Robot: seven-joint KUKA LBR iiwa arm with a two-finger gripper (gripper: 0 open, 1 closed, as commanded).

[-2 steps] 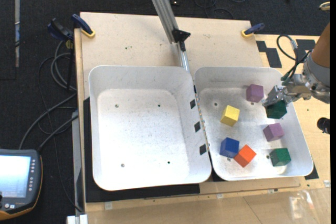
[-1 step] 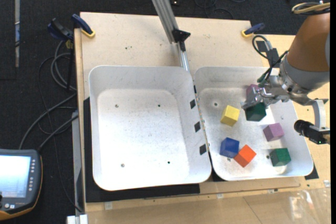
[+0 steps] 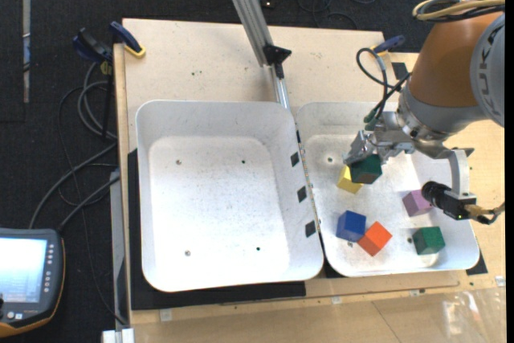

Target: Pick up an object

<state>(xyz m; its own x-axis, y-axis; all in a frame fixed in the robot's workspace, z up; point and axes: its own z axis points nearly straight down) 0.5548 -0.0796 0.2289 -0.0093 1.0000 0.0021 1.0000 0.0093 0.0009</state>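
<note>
1. Pincer (image 3: 367, 165) of the grey arm hangs over the right white bin (image 3: 462, 257), in its upper-left part. A small dark green cube (image 3: 369, 169) sits at its tip, seemingly between the two fingers; I judge the pincer clenched on it.
2. Whether that cube is off the floor I cannot tell. It overlaps the upper edge of a small yellow cube (image 3: 348, 183), which lies just below and left of it on the bin floor.
3. Other pieces, placed from the yellow cube: a blue cube (image 3: 351, 226) below it; an orange cube (image 3: 375, 238) touching the blue one on its right; a pale purple cube (image 3: 416, 202) well to the right; a second green cube (image 3: 429, 239) further right and lower, near the bin's right rim.
4. Large left white bin (image 3: 215, 193) lies beyond the yellow cube to the left, across the shared rims.
5. Step in hand, as I judge it: securing and lifting the dark green cube.
6. To do it well: rise straight up, slowly, so the cube does not drag the yellow one or twist in the fingers. Keep squeeze steady; a small cube held near a corner can pop out.
7. Risk: if the fingers catch the yellow cube's edge too, both may shift and the hold fail.
</note>
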